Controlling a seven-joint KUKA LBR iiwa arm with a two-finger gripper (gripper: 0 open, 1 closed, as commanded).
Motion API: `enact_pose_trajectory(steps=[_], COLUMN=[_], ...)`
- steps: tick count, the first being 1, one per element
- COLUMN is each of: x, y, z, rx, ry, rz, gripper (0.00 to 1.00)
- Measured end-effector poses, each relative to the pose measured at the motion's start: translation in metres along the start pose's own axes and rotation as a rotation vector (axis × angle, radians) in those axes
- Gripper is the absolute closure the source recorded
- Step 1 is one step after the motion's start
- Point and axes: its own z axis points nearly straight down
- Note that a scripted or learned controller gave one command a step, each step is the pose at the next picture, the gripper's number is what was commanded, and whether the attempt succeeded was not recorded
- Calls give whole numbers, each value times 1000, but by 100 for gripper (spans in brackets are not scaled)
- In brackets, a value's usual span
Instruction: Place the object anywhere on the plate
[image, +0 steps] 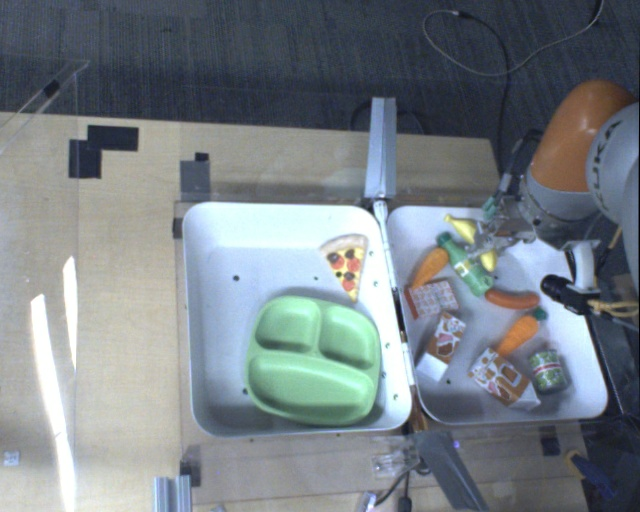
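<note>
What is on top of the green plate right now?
Nothing lies on the green plate; its three compartments show bare. The pizza slice sits beside it in the bin. Whatever is under the plate is covered.

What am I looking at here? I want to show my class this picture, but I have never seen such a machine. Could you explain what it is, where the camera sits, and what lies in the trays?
This is one robot arm, grey with an orange band, reaching in from the right. One camera, fixed above the bench, looks down at a slant on two shallow white bins.

The left bin holds a green plate with compartments and a toy pizza slice lying beside it, near the bin's right wall.

The right bin holds toy food: two carrots, a green bottle, something yellow, a sausage, small printed boxes and a green can.

The gripper is over the top of the right bin, near the bottle and the yellow piece. From this angle I cannot tell whether it holds anything. Nothing lies on the plate yet.
</note>
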Motion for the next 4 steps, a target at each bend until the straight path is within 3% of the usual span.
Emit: enact_pose_trajectory(steps=[1, 2, 3, 4], x=[56, 72, 160, 222], y=[-46, -100, -96, -111], z=[-7, -43, -58, -57], rx=[2, 2, 2, 4], ry=[1, 1, 2, 4], rz=[-6, -22, -295, -503], gripper=[100, 100, 100, 100])
